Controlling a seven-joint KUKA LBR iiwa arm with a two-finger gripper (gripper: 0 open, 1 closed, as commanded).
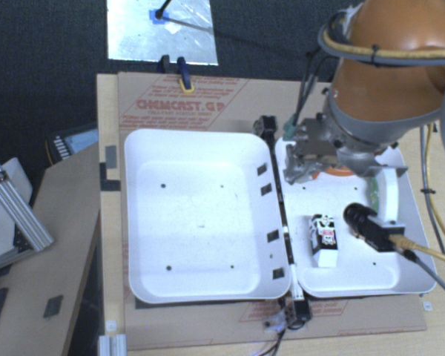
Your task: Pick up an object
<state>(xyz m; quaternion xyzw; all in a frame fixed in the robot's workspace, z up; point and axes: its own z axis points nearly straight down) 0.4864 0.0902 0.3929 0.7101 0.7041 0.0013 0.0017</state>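
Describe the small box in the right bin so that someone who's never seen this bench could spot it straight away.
Of the two white bins, find the right bin in the camera view. In its front half, near the wall shared with the left bin, lies a small box. It alone is white with black patches; farther back lie an orange piece and a green piece.

Smooth glossy white plastic bins [200, 288], cardboard underlay [182, 104]
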